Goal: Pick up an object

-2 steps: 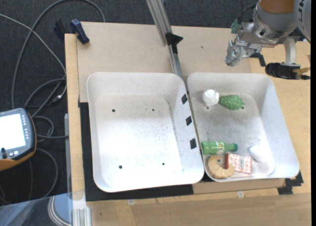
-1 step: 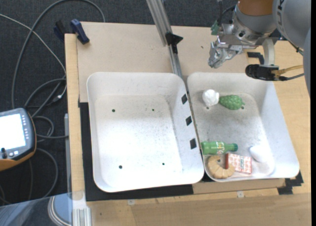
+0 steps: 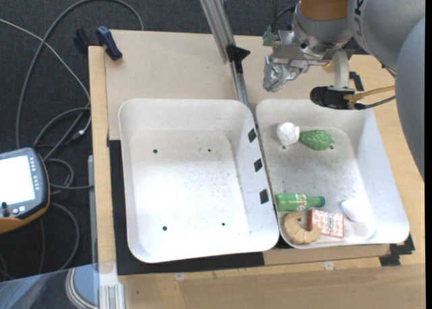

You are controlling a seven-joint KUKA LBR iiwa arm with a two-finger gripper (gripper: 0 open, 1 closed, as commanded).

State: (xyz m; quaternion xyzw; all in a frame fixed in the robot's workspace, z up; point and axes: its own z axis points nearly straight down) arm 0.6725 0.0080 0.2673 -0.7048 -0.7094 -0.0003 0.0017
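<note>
My gripper [image 3: 275, 83] hangs above the back left corner of the right bin [image 3: 378, 166], raised well over its contents, with nothing seen between its fingers. In that bin a small white object [image 3: 287, 132] lies next to a green bumpy object [image 3: 316, 140] near the back. Toward the front lie a green bottle [image 3: 299, 201], a tan round bagel-like item [image 3: 301, 228], a red and white packet [image 3: 327, 223] and a white object [image 3: 355, 211] at the right wall.
The left bin [image 3: 135, 166] sits beside the right one, split by a wall with black clips [image 3: 257, 164]. A metal pole [image 3: 214, 14] slants up behind the bins. A blue clamp [image 3: 108, 42] sits at the bench's back left corner. Cables and a pendant [image 3: 19, 186] lie on the floor at left.
</note>
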